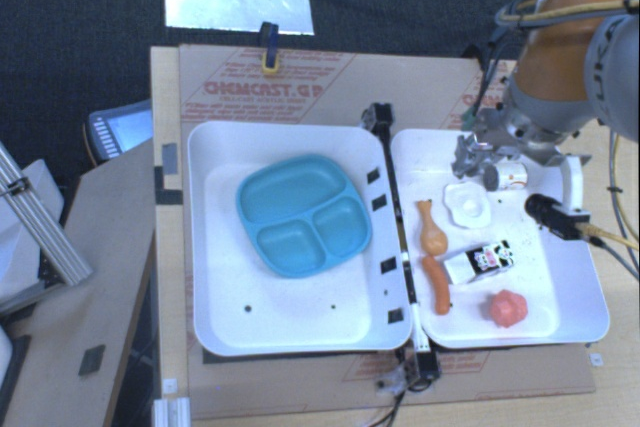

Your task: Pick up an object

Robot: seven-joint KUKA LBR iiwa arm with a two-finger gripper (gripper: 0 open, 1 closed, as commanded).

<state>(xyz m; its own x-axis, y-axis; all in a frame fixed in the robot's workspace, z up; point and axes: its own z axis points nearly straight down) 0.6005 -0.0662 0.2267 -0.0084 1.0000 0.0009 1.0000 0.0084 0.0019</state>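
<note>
A: Right, gripper (476, 158) low over the upper part of the right-hand shallow white plastic bin (590, 260), at frame right. Hard to say whether apart or together (metal parts bunched up, no clear gap), so cannot tell. Nothing seen between them.

B: Closest candidates?

A: Small white cylinder with a red band (508, 176), lying on its side just beside the gripper. Just below it, flat white fried-egg toy with a pale yolk (467, 205).

B: Best approach, then?

A: Probably the cylinder. Come straight down, close across the round body rather than along it, and expect some rolling. Egg toy too flat and thin: likely to slip under the tips against the bin floor.

B: Other pieces?

A: Toward centre frame, tan pear-shaped piece with a narrow neck (431, 231); below it an orange sausage-like stick (437, 283), smooth and rounded. Beside that a small white carton with black cow patches (480, 260), boxy and flat-sided (easy faces to pinch). Lower right, lumpy pink berry-like toy (508, 308), looks soft.

B: Left side?

A: Left-hand white bin (215, 245) with a glossy blue three-compartment plastic plate (303, 213), broad and shallow, awkward for two fingers.
</note>
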